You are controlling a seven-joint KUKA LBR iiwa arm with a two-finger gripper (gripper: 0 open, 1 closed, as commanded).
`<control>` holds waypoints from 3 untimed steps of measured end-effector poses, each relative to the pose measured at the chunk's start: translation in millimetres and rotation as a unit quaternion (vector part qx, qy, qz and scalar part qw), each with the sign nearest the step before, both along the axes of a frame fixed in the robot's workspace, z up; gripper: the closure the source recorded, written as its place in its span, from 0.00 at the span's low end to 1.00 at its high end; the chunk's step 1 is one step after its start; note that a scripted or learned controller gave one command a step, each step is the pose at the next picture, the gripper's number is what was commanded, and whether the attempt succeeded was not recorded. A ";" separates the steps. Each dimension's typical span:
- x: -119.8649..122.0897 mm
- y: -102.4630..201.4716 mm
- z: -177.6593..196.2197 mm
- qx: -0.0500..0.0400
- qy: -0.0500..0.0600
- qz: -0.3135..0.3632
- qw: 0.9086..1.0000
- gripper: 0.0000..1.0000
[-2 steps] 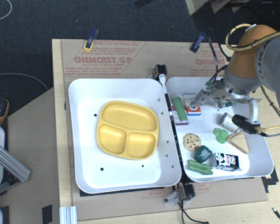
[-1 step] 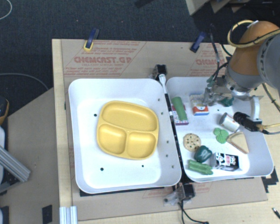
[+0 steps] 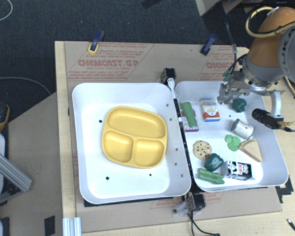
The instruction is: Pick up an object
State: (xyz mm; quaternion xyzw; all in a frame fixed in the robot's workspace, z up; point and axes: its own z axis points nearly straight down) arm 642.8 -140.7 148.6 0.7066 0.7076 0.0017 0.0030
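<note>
The right bin (image 3: 273,146) holds several small things. My gripper (image 3: 229,95) hangs over its far end, close beside a dark green round piece (image 3: 240,104) that lies just to its right. To its left stands a small red, white and blue carton (image 3: 209,109). A green bar-shaped pack (image 3: 189,116) lies along the bin's left wall. Nearer the front are a white cylinder (image 3: 243,129), a light green leafy piece (image 3: 232,142), a tan sandwich wedge (image 3: 251,150), a speckled cookie (image 3: 202,149), a dark green pepper (image 3: 214,162), a green pea pod (image 3: 210,176) and a black and white carton (image 3: 239,169).
The left bin (image 3: 88,146) holds a yellow divided plate (image 3: 134,136). Both bins rest on a cardboard sheet (image 3: 132,60) clamped at the back. The arm's orange band (image 3: 270,33) rises at the upper right.
</note>
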 end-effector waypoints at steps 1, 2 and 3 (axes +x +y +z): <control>-5.8 -0.6 61.9 0.000 -0.001 0.000 1.000 1.00; -4.8 -0.8 77.9 0.000 0.001 0.000 1.000 1.00; -18.3 59.0 85.0 0.003 0.004 0.002 1.000 1.00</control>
